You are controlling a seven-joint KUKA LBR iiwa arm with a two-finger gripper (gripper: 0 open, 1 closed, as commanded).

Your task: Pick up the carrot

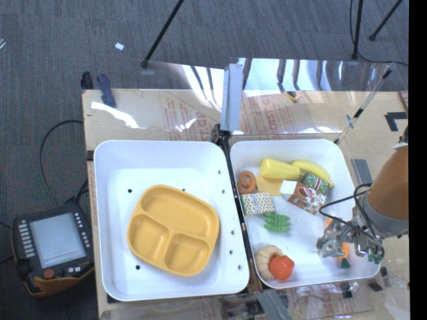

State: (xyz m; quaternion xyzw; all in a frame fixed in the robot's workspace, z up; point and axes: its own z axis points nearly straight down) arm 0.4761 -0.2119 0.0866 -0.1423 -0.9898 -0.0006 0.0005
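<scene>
The carrot (343, 251) is a small orange piece with a green top, lying in the front right corner of the right bin (333, 149). Most of it is covered by my gripper (345, 243), which hangs directly over it, low in the bin. Only slivers of orange and a bit of green show beneath the metal parts. The grey arm with its orange band (393, 182) comes in from the right edge.
The right bin also holds a red tomato (282, 267), a bread roll (265, 255), green pea pods (277, 222), a printed box (309, 194), a banana (313, 171) and a donut (247, 181). A yellow compartment plate (173, 231) lies in the left bin (113, 172).
</scene>
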